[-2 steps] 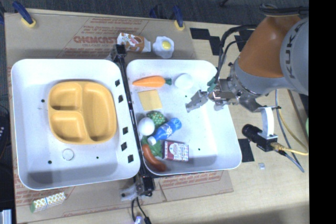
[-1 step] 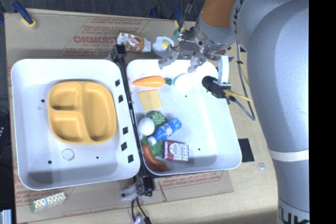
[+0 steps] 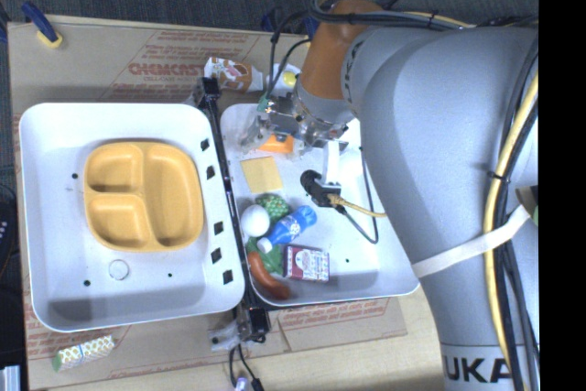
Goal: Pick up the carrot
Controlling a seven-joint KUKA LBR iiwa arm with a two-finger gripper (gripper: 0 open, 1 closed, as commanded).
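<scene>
The gripper (image 3: 279, 128) is down at the far end of the right bin (image 3: 389, 275), close to the far-left corner, and whether it is apart or together cannot be told from this slant. An orange piece that looks like the carrot (image 3: 275, 143) lies right under it, touching or just beside the tips; nothing shows it gripped. Just nearer sits a yellow slice (image 3: 261, 173). Toward the near-left corner lie a green item (image 3: 272, 205), a white egg (image 3: 255, 220), a blue bottle (image 3: 288, 227), a red box (image 3: 307, 264) and a sausage (image 3: 265, 275). The left bin (image 3: 46, 288) carries a yellow tray (image 3: 143, 194) with 3 compartments near its middle.
</scene>
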